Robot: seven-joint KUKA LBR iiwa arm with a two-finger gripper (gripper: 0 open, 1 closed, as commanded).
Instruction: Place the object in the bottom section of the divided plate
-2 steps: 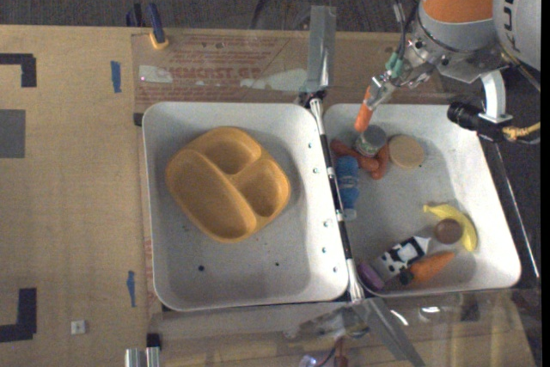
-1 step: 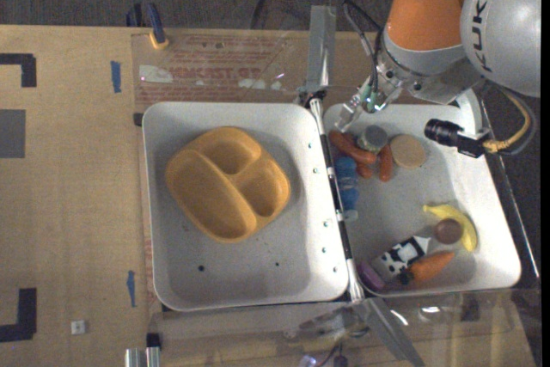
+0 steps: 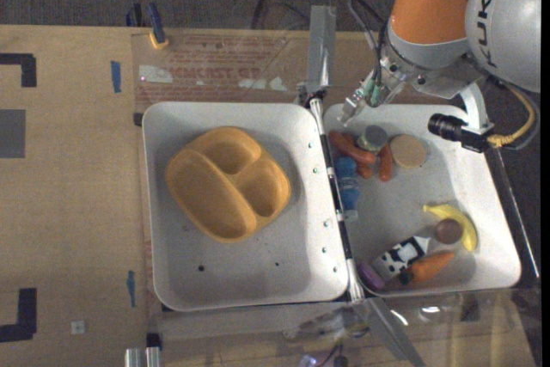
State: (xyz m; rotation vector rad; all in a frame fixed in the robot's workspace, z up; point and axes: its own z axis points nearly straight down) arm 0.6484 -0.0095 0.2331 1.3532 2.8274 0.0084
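Note:
A yellow divided plate (image 3: 228, 182) lies in the left bin (image 3: 172, 271), tilted, with one long section at its lower left and two smaller ones at its upper right; nothing is on it. My gripper (image 3: 354, 107) hangs over the upper left corner of the right bin (image 3: 498, 211), just above a red sausage (image 3: 351, 147) and a small grey-green round piece (image 3: 374, 137). I see nothing held in it.
The right bin also holds a second sausage (image 3: 386, 161), a tan disc (image 3: 408, 152), a blue bottle (image 3: 346, 182) by the divider, a banana (image 3: 457, 217), a brown ball (image 3: 447, 230), a carrot (image 3: 430, 265) and a cow-patterned carton (image 3: 402, 255).

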